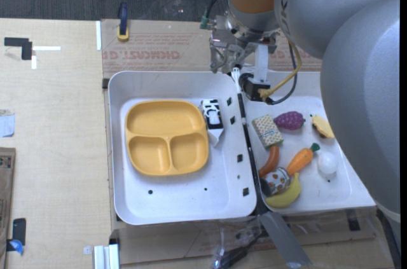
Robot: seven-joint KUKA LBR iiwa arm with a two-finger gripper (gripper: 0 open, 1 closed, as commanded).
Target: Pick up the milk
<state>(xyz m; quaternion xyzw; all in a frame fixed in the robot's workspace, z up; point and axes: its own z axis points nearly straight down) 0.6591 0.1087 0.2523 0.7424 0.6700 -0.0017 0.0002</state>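
The milk (213, 115) is a small black-and-white carton in the left bin (184, 204). It lies against the right edge of the yellow divided plate (167, 136), close to the wall between the two bins. My gripper (227, 63) hangs over the back rim where the bins meet. It is above and behind the milk, slightly to its right and well apart from it. Nothing is seen held in it.
The right bin (337, 194) holds a small patterned box (267, 131), purple grapes (289, 120), a carrot (300, 159), a white egg (327, 163), a banana (284, 198) and other toy foods. The grey arm covers the upper right. A cardboard sheet (159, 48) lies behind the bins.
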